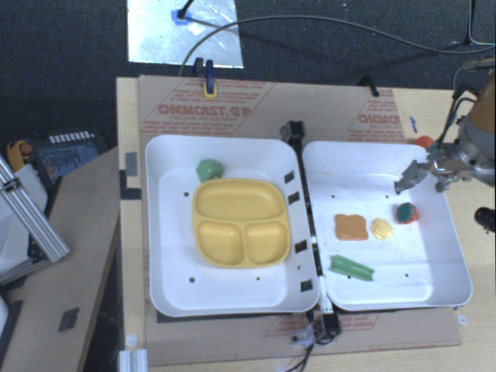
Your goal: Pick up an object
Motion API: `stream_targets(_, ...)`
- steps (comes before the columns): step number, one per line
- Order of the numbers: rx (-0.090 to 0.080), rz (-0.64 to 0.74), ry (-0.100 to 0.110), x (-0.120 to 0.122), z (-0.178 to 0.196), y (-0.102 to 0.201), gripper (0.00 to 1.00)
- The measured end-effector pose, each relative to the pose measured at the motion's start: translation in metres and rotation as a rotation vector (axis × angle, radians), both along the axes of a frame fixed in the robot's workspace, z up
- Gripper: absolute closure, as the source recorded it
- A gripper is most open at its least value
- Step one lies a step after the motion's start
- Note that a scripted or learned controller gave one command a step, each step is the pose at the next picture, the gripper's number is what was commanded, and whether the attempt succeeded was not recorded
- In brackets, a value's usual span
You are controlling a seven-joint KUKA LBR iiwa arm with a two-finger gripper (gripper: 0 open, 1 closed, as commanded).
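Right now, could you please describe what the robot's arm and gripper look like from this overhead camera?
At the view's right edge, the arm shows an orange-brown section above a pale grey metallic wrist. Thin dark cables run down beside it to the wrist. The gripper is grey metal, ending in dark, slender fingers over the right bin. No markings are legible at this size.

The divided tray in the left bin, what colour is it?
Yellow. The tray shows plainly in the camera view, lying in the left bin.
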State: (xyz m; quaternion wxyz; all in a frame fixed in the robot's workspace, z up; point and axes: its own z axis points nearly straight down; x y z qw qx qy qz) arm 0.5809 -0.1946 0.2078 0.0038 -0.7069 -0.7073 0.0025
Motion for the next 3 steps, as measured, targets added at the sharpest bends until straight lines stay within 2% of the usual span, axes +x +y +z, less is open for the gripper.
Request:
stream_targets(1,-0.002,0.003,-0.01,0.003,0.006,0.0,0.0)
stream_targets(3,-0.001,0.001,-0.007,0.008,-0.114,-0.006,0.0)
